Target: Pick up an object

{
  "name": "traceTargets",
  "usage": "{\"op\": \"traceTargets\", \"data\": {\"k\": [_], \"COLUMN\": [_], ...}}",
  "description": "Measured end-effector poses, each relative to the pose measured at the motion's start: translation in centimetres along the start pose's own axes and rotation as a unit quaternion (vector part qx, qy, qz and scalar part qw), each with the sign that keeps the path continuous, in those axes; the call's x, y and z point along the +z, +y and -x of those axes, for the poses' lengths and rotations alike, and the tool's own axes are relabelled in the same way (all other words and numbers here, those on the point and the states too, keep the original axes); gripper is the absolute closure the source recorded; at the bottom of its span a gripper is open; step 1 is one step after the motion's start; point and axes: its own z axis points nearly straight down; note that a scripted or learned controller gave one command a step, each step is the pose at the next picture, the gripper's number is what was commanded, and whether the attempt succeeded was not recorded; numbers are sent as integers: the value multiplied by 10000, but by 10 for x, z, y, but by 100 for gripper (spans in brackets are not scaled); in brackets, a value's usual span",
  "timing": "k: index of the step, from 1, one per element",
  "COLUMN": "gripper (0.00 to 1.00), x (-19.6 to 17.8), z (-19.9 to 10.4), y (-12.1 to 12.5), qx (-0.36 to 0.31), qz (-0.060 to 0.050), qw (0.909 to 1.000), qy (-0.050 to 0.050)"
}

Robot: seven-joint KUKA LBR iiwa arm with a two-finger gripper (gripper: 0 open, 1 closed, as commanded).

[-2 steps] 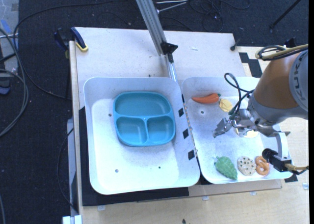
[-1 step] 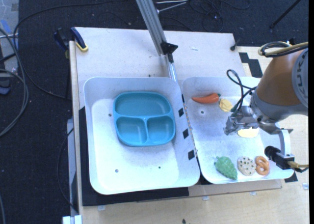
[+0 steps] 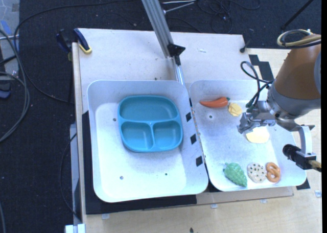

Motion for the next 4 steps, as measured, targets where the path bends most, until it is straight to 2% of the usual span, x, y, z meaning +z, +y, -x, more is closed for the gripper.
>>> {"op": "traceTargets", "data": {"k": [2,4], "gripper": [100,100], "x": [-95,-74], "z": [1,-116], "y": [6,20], "qx": [1,-17], "qz": [4,-27], "qw": [10000,10000], "qy": [-4,13]}}
